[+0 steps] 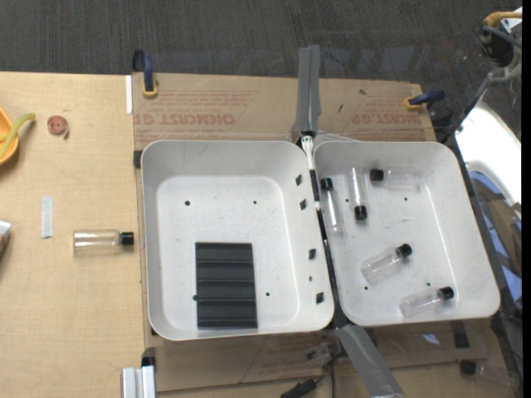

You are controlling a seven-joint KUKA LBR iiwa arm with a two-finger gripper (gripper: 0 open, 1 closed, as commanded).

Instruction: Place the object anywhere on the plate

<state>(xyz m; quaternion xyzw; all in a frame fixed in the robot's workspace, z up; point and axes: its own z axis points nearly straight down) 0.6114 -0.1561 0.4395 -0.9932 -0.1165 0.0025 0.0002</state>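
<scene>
A black ribbed plate [225, 285] lies flat in the left bin [166, 172], toward its front. Several clear vials with black caps lie in the right bin [465, 222]. One vial [357, 192] lies lengthwise near the back with another vial [328, 204] beside the dividing wall. A third vial [387, 175] is at the back. Further forward, a vial [385, 262] lies tilted in the middle and a vial [425, 302] rests near the front right corner.
On the wooden bench left of the bins lie a clear vial [99, 239], a small strip [46, 218], a red disc [56, 124] and an orange object [7, 135]. Clamps [146, 77] hold the cardboard behind the bins. Some equipment [501, 36] stands at the upper right.
</scene>
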